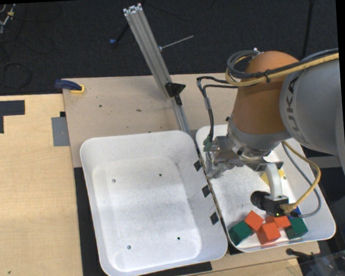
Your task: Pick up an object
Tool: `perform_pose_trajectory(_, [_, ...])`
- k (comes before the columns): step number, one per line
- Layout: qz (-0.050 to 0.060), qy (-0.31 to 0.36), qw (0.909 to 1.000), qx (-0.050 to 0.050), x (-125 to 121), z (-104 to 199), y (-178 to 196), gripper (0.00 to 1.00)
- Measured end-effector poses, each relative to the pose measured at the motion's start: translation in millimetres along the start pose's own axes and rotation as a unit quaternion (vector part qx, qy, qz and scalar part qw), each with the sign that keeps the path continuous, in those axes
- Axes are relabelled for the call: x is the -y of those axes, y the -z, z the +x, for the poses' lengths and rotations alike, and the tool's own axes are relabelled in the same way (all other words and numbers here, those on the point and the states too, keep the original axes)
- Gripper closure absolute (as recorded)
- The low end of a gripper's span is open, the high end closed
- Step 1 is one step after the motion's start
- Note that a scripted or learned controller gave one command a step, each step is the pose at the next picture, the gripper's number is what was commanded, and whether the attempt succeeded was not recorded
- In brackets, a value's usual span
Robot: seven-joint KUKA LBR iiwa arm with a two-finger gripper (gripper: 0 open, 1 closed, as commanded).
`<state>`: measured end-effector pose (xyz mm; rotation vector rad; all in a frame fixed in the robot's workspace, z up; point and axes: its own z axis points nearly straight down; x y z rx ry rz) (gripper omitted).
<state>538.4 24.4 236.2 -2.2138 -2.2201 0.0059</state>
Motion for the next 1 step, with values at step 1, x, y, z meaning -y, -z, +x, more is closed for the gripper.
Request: perform_pose_trajectory(1, [-0.001,0.0,1.0,0.0,-9.8,50.5,-14.9,1.0])
